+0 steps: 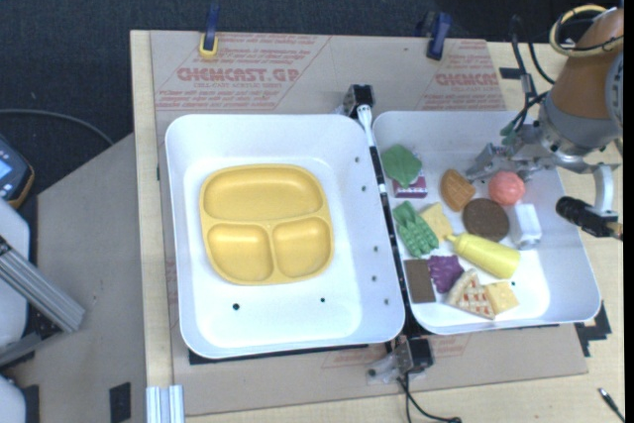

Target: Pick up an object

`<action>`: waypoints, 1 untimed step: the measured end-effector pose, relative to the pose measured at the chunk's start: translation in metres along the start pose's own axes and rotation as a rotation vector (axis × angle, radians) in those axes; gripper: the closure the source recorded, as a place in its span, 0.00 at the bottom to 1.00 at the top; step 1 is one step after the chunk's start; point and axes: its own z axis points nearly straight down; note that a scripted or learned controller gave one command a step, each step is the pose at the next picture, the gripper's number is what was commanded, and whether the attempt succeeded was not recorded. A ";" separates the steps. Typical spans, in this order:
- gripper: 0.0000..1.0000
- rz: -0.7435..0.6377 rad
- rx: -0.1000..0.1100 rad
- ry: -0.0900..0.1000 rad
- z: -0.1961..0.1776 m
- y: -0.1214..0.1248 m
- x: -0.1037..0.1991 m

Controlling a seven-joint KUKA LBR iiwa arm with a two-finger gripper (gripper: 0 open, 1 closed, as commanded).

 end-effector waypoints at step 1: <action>1.00 -0.002 0.001 -0.004 -0.010 -0.001 -0.001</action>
